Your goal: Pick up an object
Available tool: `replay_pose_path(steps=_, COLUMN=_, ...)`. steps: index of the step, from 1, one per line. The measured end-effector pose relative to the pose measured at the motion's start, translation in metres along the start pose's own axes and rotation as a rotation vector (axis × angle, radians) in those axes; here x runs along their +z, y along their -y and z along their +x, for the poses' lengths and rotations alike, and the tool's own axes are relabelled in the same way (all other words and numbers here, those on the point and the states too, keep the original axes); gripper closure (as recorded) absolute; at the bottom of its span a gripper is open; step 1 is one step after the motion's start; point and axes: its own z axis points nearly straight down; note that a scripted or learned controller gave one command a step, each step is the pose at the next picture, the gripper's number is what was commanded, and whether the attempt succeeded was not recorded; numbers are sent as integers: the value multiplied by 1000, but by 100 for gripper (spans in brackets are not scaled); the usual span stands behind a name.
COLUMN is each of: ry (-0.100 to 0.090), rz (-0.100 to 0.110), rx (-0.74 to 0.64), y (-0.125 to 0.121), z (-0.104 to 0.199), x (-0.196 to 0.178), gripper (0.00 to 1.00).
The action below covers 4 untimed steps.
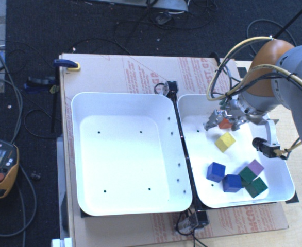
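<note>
Dark carpet strewn with cables surrounds a cardboard-topped bench (140, 66) carrying two shallow white bins. In the right bin (192, 112) the gripper (224, 120) hangs over the far half, an orange-red object (224, 122) showing at its tip. Whether that object is pinched or merely lies beneath cannot be told, nor how wide the gripper stands. A yellow block (225, 141) lies just beside the tip, on its near side. Farther toward the near rim sit two blue blocks (216, 171), a purple block (255, 166) and two green blocks (256, 187), clustered together.
</note>
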Motion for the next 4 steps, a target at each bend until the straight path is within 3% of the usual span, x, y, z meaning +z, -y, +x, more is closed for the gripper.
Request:
replay_pose_path(steps=1, ry=1, rz=1, rx=4, y=16, z=-55, x=13, gripper=0)
replay_pose_path(steps=3, ry=0, rz=-1, rx=0, y=61, z=-46, x=13, gripper=0)
replay_pose_path(steps=4, ry=1, rz=-2, rx=-1, y=-8, z=-59, x=14, gripper=0)
